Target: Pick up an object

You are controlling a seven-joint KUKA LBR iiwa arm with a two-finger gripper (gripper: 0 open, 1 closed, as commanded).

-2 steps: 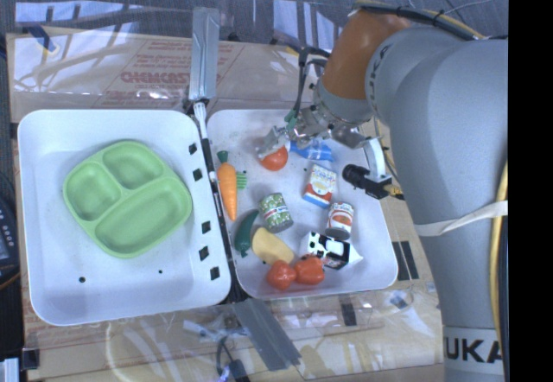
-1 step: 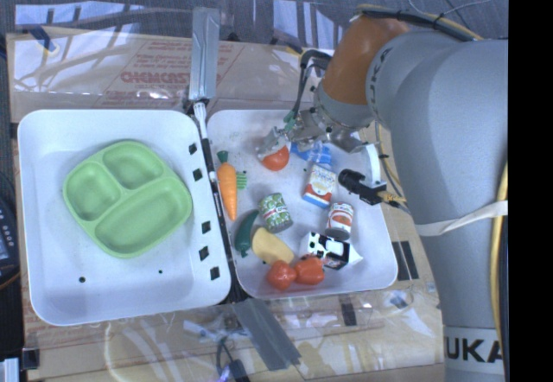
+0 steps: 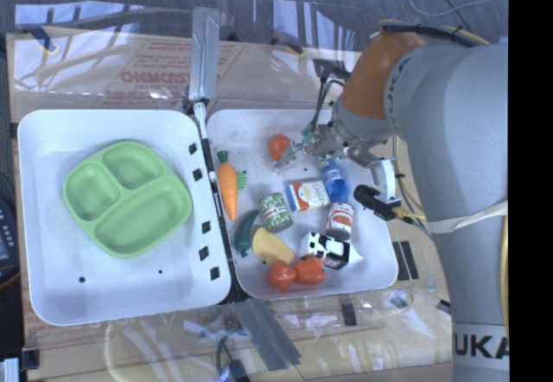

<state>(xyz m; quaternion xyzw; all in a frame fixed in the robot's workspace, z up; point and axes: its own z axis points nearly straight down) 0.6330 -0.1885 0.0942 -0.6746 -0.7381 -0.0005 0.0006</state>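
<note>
White bins, two, are sitting on the counter [image 3: 104, 78]: one green plate [image 3: 127, 197] at nine o'clock, one carrot [image 3: 228, 189] at center. Gripper [image 3: 294, 155] is hovering beside one tomato [image 3: 278, 146]; fingers' spread I cannot tell.

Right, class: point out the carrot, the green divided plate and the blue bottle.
carrot [image 3: 227, 188]: camera view, middle of its orange body.
green divided plate [image 3: 179, 195]: camera view, right rim.
blue bottle [image 3: 335, 183]: camera view, middle of its body.

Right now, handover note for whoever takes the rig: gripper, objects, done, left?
Gripper: low in the right bin, beside the orange ball; nothing visibly between its fingers.
Objects: all in the right bin: carrot, green can, blue bottle, red-capped jar, cow toy, cheese wedge, tomatoes.
Left bin: green divided plate.
Done: nothing lifted.
Left: grasp and lift one object.
</note>
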